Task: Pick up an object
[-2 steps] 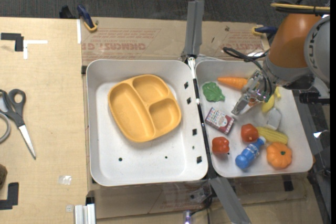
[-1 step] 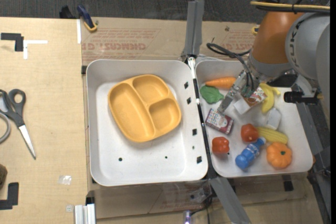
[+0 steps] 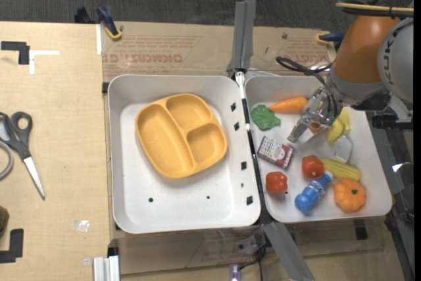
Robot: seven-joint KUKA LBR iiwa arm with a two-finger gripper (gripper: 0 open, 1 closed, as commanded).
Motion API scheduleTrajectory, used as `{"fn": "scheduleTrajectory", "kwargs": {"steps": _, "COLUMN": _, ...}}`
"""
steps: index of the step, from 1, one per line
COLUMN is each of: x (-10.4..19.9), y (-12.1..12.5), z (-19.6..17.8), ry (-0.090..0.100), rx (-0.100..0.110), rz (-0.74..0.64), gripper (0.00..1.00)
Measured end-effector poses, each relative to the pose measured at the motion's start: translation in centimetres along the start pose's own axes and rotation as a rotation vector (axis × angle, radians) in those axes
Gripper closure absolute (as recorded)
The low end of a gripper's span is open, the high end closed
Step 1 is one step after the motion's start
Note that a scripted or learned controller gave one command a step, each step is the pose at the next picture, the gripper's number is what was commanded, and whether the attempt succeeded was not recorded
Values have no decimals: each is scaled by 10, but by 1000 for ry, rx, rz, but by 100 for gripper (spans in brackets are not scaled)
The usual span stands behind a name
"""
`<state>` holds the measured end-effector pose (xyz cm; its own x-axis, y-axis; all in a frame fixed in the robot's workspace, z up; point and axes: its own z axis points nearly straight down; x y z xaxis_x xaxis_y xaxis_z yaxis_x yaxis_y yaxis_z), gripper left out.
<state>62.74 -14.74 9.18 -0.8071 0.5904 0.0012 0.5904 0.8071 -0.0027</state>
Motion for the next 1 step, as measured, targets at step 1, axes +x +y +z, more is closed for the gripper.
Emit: {"fn": "scheduleTrajectory", "kwargs": {"steps": 1, "x": 28, "y": 44, "z": 2, "ry": 9, "rx": 7, "rz": 78, "gripper": 0}}
